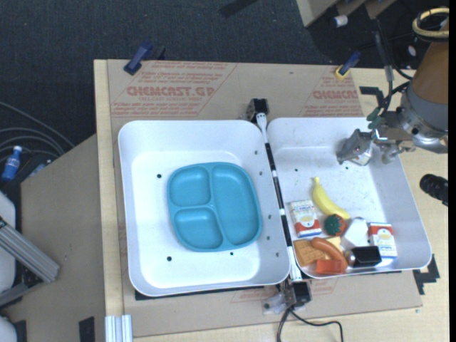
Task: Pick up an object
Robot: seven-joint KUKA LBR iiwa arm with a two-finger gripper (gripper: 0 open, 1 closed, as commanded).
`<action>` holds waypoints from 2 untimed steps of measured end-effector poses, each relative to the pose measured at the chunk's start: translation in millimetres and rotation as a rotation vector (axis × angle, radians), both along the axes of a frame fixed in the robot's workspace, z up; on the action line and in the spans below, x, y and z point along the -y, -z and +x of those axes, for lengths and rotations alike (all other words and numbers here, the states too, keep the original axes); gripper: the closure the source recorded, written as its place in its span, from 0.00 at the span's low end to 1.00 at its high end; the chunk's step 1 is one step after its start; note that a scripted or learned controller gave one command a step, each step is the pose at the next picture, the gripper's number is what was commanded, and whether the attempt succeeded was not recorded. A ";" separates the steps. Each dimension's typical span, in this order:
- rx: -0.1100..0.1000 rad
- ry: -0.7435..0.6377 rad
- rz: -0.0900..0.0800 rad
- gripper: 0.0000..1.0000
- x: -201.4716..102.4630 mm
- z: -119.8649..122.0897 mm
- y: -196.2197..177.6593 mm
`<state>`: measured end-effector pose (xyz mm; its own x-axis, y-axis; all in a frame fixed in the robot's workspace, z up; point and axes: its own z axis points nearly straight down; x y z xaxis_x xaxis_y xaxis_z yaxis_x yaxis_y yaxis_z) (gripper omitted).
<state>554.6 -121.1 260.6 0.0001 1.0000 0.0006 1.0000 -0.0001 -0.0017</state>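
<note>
Arm: grey, orange-banded, entering from the right over the right bin (pixel 399 191).
Gripper (pixel 354 150): above that bin's upper part — whether it is open or closed cannot be told.
Objects: banana (pixel 325 197), cartons and other small items clustered in the bin's lower corner, apart from the gripper.
Left bin (pixel 142 191): holds a blue divided plate (pixel 213 206).

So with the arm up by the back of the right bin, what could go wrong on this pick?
The gripper hangs over bare floor of the right bin, apart from everything, so closing here would probably grab nothing. The banana, small cartons and other toys are packed touching in the near corner, so a descent there might catch two items or shove them against the wall.
</note>
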 end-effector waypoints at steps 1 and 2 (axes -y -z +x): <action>-0.003 0.000 0.000 0.00 -10.1 63.0 147.6; 0.002 -0.001 0.000 0.00 -27.0 112.0 175.9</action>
<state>666.6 -94.1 84.7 -0.0006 1.0000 0.0006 1.0000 0.0006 0.0003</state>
